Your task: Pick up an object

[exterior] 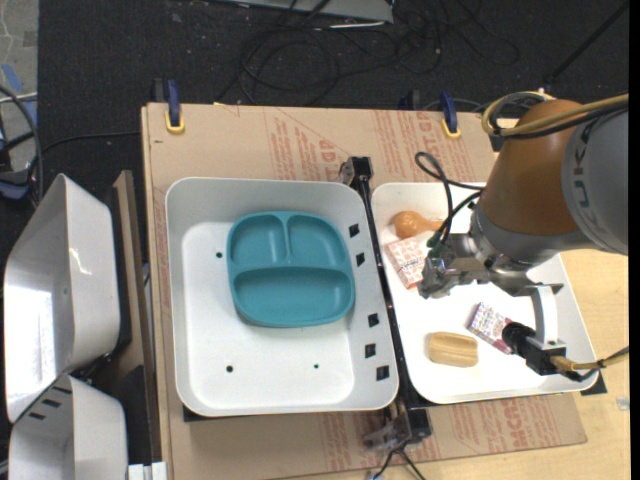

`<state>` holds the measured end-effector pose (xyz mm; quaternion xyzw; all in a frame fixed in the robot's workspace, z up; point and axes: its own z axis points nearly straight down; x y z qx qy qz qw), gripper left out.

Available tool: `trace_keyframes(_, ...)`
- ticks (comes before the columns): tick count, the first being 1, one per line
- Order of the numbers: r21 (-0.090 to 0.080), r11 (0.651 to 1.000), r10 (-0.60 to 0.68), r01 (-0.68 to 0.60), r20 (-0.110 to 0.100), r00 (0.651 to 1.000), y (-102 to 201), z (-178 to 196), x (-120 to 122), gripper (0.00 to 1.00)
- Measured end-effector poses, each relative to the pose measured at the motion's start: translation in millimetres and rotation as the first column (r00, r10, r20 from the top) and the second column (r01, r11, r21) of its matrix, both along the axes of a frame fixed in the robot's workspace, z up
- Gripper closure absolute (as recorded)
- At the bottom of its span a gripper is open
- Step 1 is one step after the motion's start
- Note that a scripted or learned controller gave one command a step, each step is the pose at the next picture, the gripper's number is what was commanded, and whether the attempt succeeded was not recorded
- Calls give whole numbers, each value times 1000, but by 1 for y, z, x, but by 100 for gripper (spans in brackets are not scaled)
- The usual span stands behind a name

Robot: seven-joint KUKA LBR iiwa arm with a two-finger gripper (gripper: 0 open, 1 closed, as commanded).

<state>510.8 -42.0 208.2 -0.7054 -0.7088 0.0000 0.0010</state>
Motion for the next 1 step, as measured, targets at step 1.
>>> trace_keyframes(1,1,1000,4,-4,0,1000,56,-3,-2,100)
